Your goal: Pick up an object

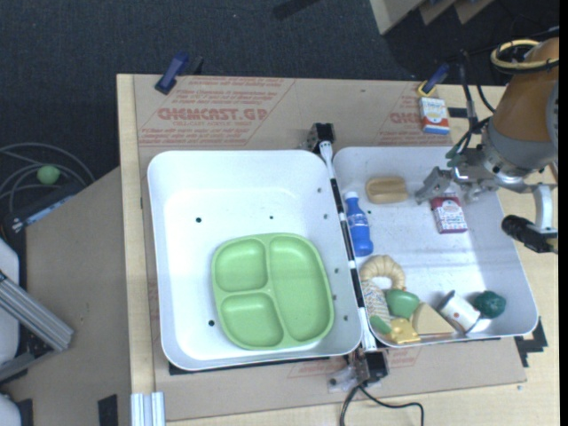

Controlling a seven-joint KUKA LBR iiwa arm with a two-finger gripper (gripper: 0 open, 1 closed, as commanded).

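Reaching in from the right, wrist bent down over the far part of the right bin (pixel 524 278), orange band up near the frame edge. Gripper (pixel 457 185) splayed low above the bin floor, metal fingers (pixel 432 187) spread wide, nothing seen between them; perhaps just short of touching the floor, hard to judge from this slant. Directly below the fingertips, a small red-and-white packet (pixel 449 216) lying flat. Just left of the gripper, a tan block (pixel 386 189); against the dividing wall, a blue bottle (pixel 358 225). Heaped in the near corner: a coiled rope toy (pixel 383 273), a green piece (pixel 402 303), a dark green ball (pixel 489 304), a white cylinder (pixel 459 311), overlapping and hard to separate. In the left bin (pixel 177 238), a green divided plate (pixel 271 290). Upper arm cut off at the right edge.
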